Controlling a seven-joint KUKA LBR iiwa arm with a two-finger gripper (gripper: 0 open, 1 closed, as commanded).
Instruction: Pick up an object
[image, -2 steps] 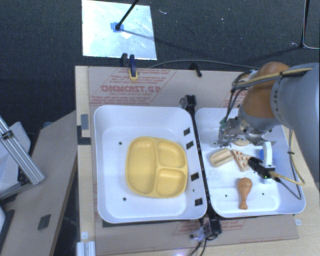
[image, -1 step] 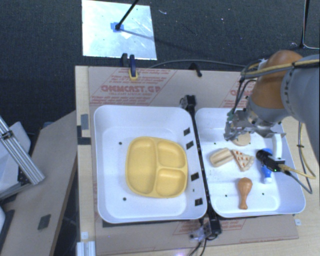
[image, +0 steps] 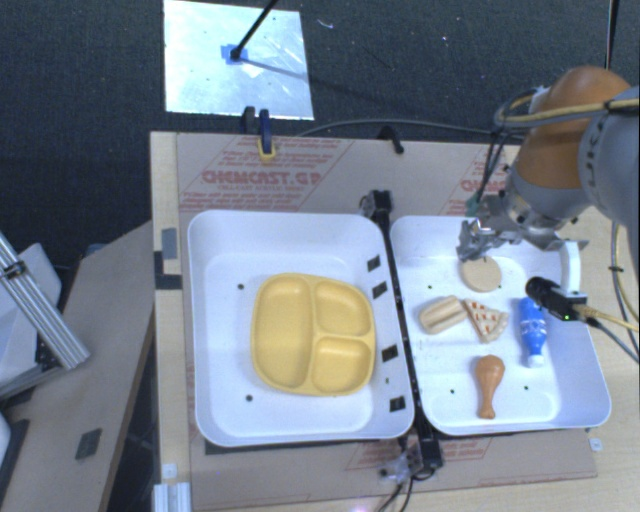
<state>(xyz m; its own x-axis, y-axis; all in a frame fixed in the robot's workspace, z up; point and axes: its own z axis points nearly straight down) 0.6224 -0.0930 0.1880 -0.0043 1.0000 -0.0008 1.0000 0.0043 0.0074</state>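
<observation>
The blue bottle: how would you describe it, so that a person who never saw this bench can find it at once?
Look at the right white bin, the one holding toy food. The blue bottle lies near its right wall, beside the pizza slice and above the chicken leg. It is the only blue thing there; its neighbours are tan or brown.

A yellow divided plate (image: 313, 334) lies in the left bin (image: 215, 290) — a clamp (image: 264, 134) grips the board's far edge.

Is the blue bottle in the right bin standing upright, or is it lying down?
Lying down. The blue bottle rests on its side on the floor of the right bin, its full length visible from above, beside the pizza slice.
</observation>
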